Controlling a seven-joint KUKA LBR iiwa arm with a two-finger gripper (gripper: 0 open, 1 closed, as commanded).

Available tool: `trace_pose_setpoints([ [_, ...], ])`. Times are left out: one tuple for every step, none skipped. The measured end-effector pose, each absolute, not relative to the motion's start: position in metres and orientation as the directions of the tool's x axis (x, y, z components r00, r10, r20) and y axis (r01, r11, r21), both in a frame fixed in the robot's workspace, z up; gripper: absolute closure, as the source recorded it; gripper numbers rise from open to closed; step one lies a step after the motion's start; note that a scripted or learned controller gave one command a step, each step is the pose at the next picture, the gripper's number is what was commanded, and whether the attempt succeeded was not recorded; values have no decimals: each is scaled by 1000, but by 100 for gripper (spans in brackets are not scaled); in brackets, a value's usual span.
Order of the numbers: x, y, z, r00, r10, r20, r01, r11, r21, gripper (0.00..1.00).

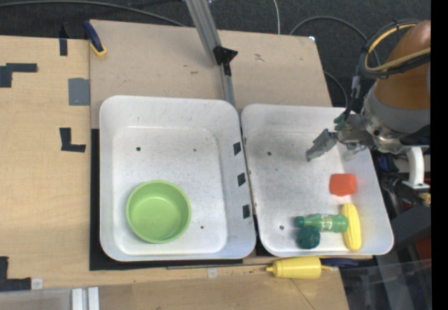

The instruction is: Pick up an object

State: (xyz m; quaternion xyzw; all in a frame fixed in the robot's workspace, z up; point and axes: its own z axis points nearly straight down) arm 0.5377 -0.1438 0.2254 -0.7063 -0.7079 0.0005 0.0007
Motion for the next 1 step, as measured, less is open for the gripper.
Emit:
trace_pose_setpoints([
  [538, -144, 225, -2, 1000, 0, 1000, 2, -2, 0],
])
